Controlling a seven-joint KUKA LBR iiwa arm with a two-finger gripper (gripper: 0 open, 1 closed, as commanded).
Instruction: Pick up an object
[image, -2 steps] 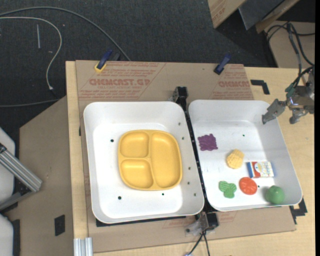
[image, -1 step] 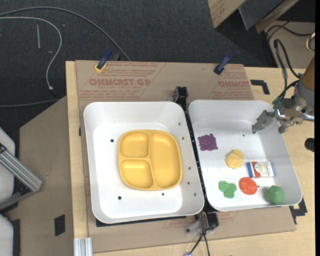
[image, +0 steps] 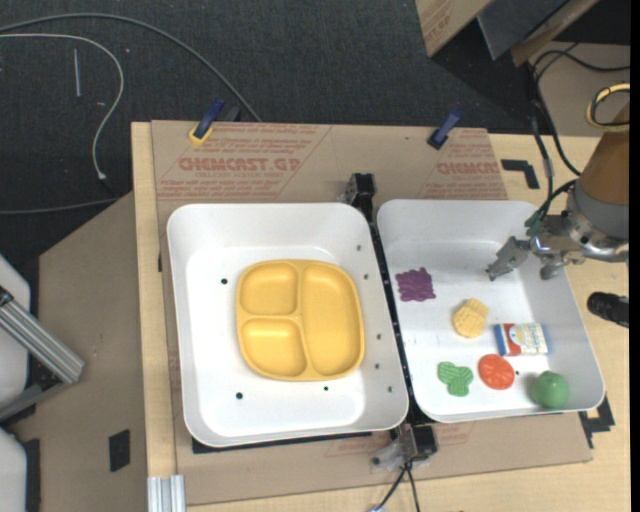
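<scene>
Hovering over the right bin's (image: 430, 225) far corner, the claw (image: 522, 256) holds nothing, its spread too blurred to tell. Toys cluster nearer; the corn (image: 470, 318) sits closest, so descent comes next, I reckon.

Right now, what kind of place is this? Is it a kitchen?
Probably not a kitchen, more likely a robot lab. A gripper reaches over two white bins clamped to a cardboard-covered bench, cables trail on the dark floor, and the food looks like toy food.
</scene>
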